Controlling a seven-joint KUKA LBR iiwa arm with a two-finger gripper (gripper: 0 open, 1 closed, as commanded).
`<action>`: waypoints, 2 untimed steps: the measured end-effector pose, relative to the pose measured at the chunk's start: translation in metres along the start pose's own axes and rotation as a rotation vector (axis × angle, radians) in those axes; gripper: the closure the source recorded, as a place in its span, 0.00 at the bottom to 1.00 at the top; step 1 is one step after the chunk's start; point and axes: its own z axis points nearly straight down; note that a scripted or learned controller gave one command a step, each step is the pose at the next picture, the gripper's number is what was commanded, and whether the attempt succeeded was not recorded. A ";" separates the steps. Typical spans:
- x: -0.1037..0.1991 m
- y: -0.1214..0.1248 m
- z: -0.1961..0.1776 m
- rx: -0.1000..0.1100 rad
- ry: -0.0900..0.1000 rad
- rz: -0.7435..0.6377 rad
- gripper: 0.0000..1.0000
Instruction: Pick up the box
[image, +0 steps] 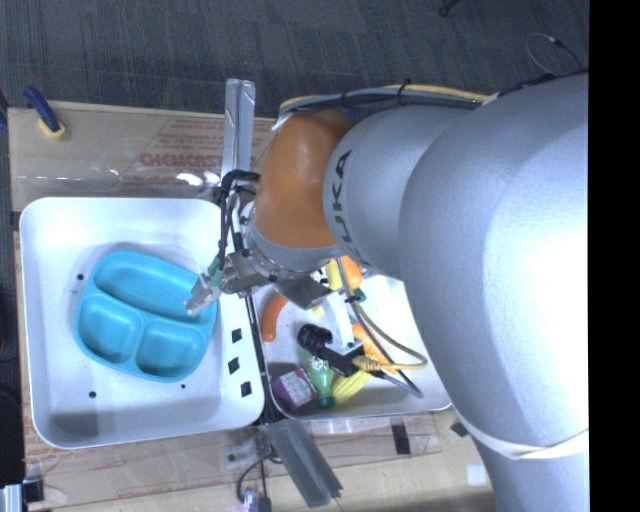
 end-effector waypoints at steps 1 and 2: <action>-0.048 -0.074 0.000 0.003 0.001 0.038 0.00; -0.048 -0.074 0.000 0.003 0.001 0.037 0.00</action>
